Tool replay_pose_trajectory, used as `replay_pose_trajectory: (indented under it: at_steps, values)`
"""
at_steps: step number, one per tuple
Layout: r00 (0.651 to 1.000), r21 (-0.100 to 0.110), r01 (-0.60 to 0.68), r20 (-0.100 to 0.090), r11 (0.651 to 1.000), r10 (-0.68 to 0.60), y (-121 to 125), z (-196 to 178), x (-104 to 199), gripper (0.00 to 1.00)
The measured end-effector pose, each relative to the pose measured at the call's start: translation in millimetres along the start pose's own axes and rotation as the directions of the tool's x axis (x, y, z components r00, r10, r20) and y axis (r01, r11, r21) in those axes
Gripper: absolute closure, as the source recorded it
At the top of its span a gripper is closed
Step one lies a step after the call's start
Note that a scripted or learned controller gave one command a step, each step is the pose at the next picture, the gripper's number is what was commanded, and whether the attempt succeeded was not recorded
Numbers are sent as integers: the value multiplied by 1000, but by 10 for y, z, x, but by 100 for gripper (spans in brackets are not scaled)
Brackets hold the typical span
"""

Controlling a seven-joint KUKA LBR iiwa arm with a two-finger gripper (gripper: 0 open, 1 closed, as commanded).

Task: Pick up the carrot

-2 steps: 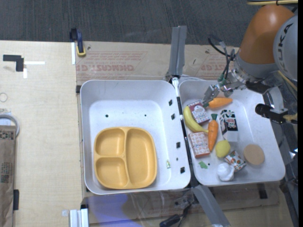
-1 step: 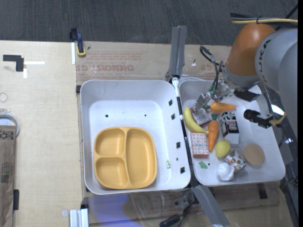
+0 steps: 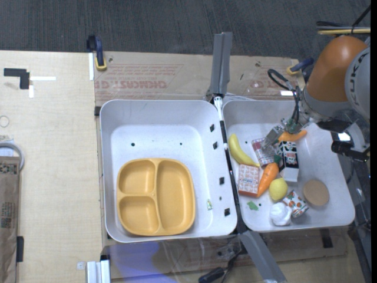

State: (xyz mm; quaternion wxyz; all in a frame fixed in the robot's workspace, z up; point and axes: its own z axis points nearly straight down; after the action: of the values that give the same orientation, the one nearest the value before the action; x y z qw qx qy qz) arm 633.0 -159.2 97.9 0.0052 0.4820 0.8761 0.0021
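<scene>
The carrot (image 3: 266, 178) is orange and lies slanted in the middle of the right bin (image 3: 341, 217), between a red-and-white box (image 3: 248, 179) and a lemon (image 3: 278, 188). My gripper (image 3: 278, 134) hangs over the back of that bin, up and to the right of the carrot and apart from it. It is just above a striped packet (image 3: 262, 150) and a black-and-white carton (image 3: 288, 157). A small orange piece (image 3: 294, 136) shows right beside the gripper. The grey arm with its orange band (image 3: 334, 69) reaches in from the right.
A banana (image 3: 238, 149) lies left of the carrot. A brown disc (image 3: 316, 192), a patterned can (image 3: 296, 204) and a white object (image 3: 281, 216) sit at the bin's front. The left bin (image 3: 107, 158) holds a yellow divided plate (image 3: 156, 196).
</scene>
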Motion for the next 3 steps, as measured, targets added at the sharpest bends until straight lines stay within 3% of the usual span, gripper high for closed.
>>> replay_pose_trajectory:
  at_steps: [1,2,3]
  values:
    - [993,6,121,-4,993,-121,172,-546,-215,0]
    - [931,5,366,-9,931,-366,137,-412,-19,0]
    - [931,4,366,-8,931,-365,136,-412,-22,0]
